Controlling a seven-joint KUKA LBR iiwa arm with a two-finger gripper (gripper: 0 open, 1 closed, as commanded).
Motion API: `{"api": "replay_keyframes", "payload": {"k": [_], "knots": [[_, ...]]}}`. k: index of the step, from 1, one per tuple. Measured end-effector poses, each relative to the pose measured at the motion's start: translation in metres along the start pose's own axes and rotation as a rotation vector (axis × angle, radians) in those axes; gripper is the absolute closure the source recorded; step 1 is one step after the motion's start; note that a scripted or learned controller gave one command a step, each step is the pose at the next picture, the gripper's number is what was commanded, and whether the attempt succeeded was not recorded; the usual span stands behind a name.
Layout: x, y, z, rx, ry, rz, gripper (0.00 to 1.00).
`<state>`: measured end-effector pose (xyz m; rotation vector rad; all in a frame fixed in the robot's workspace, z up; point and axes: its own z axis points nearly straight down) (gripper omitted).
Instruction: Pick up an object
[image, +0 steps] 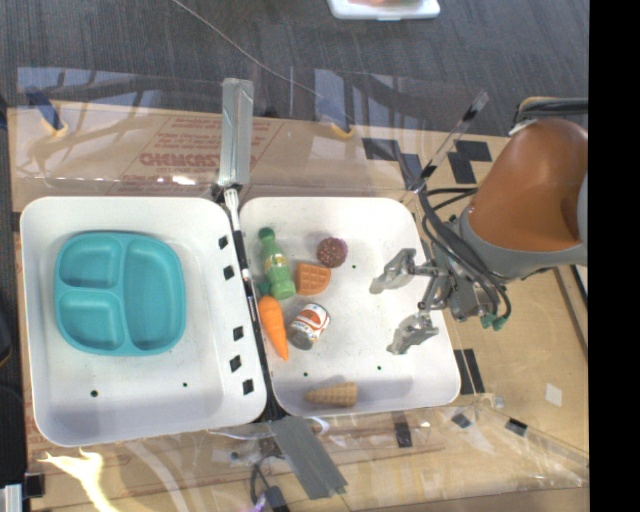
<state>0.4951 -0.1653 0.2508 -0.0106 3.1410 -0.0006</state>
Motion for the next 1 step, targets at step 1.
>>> {"api": "replay_keyframes", "payload": {"k": [1], "knots": [[-0.0582,0.0752,0.0765,-0.003,0.008,0.131,0.00]]}}
